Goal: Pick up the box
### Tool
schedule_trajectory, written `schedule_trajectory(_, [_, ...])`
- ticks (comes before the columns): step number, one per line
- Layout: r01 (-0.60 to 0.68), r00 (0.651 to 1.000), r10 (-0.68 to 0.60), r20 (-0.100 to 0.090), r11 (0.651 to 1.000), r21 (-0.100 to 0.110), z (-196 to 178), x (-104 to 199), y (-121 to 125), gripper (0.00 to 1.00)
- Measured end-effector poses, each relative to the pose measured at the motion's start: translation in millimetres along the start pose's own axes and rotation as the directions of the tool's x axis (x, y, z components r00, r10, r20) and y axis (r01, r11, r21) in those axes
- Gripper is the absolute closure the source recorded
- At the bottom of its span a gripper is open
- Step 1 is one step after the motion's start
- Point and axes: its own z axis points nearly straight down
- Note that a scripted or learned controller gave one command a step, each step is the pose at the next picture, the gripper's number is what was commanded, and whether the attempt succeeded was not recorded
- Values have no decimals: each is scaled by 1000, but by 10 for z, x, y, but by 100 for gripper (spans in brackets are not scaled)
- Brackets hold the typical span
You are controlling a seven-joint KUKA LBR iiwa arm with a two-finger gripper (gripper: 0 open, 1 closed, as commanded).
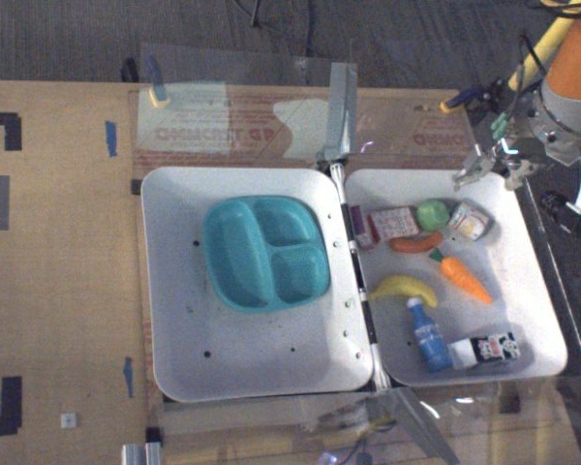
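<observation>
A small flat box (pixel 394 224) with a pink-and-white label lies in the right bin (pixel 547 303), near its far left corner. A black-and-white carton (pixel 490 349) lies near the front right of that bin. My gripper (pixel 493 170) hangs over the bin's far right corner, well to the right of the flat box and higher than it. It is open, with its fingers spread and nothing between them.
Around the box lie a green fruit (pixel 432 213), a small tin (pixel 470 223), a sausage (pixel 416 244), a carrot (pixel 465 279), a banana (pixel 402 287) and a blue bottle (pixel 427 334). The left bin (pixel 169 337) holds a teal divided plate (pixel 266 252).
</observation>
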Motion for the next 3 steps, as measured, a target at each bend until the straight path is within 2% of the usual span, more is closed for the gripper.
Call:
schedule_trajectory(1, [172, 985, -172, 4, 985, -9, 1316, 572, 57, 0])
schedule_trajectory(2, [-1, 1000, 1, 8, 1000, -15, 1373, 723, 133, 0])
schedule_trajectory(3, [-2, 1000, 2, 13, 1000, -22, 1242, 695, 153, 100])
